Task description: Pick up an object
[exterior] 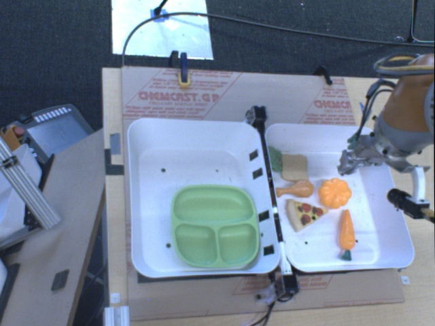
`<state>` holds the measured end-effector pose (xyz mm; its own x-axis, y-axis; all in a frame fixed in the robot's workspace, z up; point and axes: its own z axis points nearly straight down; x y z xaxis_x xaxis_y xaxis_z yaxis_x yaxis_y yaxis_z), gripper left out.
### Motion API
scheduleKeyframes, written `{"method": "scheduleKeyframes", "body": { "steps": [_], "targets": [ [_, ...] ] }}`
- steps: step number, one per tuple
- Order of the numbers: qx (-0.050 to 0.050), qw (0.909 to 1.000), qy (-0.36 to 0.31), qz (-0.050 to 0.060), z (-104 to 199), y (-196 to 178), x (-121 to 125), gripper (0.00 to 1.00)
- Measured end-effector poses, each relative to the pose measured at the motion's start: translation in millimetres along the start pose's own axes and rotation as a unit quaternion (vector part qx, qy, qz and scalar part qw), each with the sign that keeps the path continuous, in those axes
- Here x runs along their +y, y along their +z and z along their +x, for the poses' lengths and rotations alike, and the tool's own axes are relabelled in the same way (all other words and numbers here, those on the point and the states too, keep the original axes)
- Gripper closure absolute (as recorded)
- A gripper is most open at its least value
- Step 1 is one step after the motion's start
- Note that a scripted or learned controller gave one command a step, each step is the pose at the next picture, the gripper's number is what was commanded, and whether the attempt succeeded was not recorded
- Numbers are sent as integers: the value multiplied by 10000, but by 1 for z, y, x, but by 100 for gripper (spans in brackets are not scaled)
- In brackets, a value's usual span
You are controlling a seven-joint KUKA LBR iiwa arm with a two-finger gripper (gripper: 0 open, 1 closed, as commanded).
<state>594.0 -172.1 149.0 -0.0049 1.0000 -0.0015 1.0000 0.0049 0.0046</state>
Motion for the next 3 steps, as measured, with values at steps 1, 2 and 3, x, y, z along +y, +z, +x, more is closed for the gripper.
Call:
{"method": "scheduleKeyframes", "body": {
  "steps": [1,2,3],
  "targets": [
    [-3,10000,0,-18,4,-64,2,100],
    [-6,10000,-2,-22,1,-129,8,100],
    [0,10000,-5,-1,1,-147,9,100]
  ]
}}
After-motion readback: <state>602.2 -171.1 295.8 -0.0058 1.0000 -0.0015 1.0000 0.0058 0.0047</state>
